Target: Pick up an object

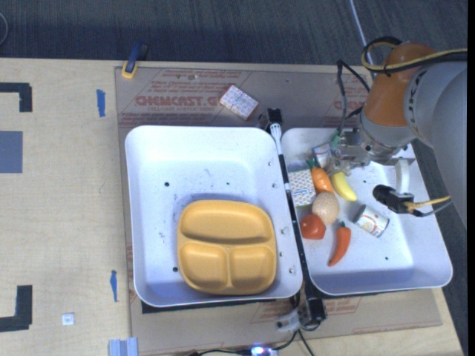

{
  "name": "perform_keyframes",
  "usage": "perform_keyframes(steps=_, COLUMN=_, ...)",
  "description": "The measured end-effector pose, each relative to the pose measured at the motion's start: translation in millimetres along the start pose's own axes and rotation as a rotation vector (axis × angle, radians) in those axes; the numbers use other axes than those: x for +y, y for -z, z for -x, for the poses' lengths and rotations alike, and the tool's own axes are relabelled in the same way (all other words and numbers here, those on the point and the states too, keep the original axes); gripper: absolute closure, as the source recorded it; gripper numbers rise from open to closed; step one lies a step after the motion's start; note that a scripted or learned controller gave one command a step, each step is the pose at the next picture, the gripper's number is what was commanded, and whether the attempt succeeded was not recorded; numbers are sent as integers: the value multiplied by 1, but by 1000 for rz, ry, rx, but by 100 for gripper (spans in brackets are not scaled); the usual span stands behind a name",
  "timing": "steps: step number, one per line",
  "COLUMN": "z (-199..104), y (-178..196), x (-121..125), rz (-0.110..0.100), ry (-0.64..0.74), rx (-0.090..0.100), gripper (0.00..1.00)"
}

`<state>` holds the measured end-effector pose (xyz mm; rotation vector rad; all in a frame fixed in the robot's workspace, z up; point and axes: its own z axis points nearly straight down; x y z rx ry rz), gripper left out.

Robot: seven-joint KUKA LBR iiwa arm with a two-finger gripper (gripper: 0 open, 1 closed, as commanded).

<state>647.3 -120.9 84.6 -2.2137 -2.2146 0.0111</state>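
Camera view: gripper (343,156) hung low in right bin (415,265), above carrot (320,179) and banana (344,187); finger state could not be told; yellow tray (226,247) lay in left bin (148,199)

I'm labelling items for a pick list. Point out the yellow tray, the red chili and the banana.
yellow tray (226,247): camera view, centre divider.
red chili (339,246): camera view, mid-body.
banana (344,187): camera view, middle.

Two bins sit side by side: a divided tray (226,253) lies in the left bin (148,162); toy foods (clustered near its left wall) fill the right bin (415,265).
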Motion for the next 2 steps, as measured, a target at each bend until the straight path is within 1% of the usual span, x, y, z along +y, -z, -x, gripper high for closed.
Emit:
perform_keyframes(steps=1, z=-35, y=99, x=-73, rz=10, ry=0, rx=-1, gripper=100)
perform_keyframes(steps=2, z=-116, y=98, x=-119, rz=10, ry=0, rx=-1, gripper=100)
